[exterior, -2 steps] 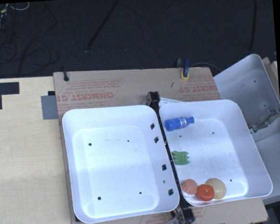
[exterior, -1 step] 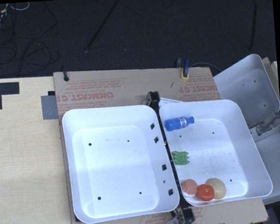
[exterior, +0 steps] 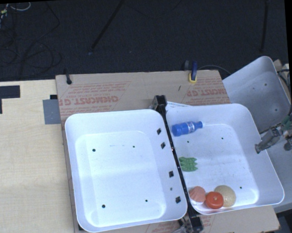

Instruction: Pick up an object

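Bins: two shallow white trays side by side on a cardboard sheet [exterior: 134, 89] printed with red lettering, the sheet resting on a pale wooden bench [exterior: 24, 163].

Left bin [exterior: 75, 144]: interior marked by small dark dots.

Right bin [exterior: 253, 130]: holds all loose items, listed below.
- Blue bottle [exterior: 186, 128] with white cap, lying on its side near the far left corner, cap pointing right.
- Green ridged item [exterior: 188, 164], small, lying against the left wall about midway along it.
- Pink round item [exterior: 197, 194], near corner, close to the left wall.
- Red-orange round item [exterior: 214, 200], touching the pink one on its right.
- Tan round item [exterior: 225, 194], touching the red-orange one, partly behind it.

Divider: black clips [exterior: 160, 105] along the seam where the two bins meet.

Gripper [exterior: 273, 137]: seen at the right edge, outside the right bin and just beyond its right rim, well apart from every item. Whether the fingers are spread or closed cannot be told at this size; nothing is visible between them.

Other: yellow-and-blue clamp [exterior: 193, 72] at the far edge of the cardboard; grey metal plate [exterior: 256, 84] behind the right bin.
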Robot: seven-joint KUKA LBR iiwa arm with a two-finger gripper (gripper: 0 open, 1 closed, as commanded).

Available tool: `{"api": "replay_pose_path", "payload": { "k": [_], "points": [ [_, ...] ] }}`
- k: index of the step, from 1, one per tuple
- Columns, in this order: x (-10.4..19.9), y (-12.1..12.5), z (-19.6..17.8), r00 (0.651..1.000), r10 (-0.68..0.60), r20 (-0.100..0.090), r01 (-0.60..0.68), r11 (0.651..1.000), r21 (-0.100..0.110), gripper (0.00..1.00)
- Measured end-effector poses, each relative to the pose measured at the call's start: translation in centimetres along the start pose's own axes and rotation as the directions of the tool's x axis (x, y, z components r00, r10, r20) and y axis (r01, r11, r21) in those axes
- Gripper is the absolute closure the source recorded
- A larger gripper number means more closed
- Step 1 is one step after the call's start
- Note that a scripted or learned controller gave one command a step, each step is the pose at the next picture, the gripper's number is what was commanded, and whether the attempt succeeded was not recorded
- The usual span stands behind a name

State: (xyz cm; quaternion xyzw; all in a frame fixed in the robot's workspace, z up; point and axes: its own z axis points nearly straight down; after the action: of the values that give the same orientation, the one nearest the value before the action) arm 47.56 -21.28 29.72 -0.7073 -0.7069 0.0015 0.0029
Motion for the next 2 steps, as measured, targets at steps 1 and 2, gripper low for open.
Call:
{"api": "replay_pose_path", "payload": {
  "k": [1,2],
  "points": [
    [-0.1,0.0,-1.3,1.0,0.001,0.001,-0.001,1.0,-0.003,1.0],
    [-0.1,0.0,-9.7,1.0,-0.002,0.006,0.002,1.0,-0.014,1.0]
  ]
}}
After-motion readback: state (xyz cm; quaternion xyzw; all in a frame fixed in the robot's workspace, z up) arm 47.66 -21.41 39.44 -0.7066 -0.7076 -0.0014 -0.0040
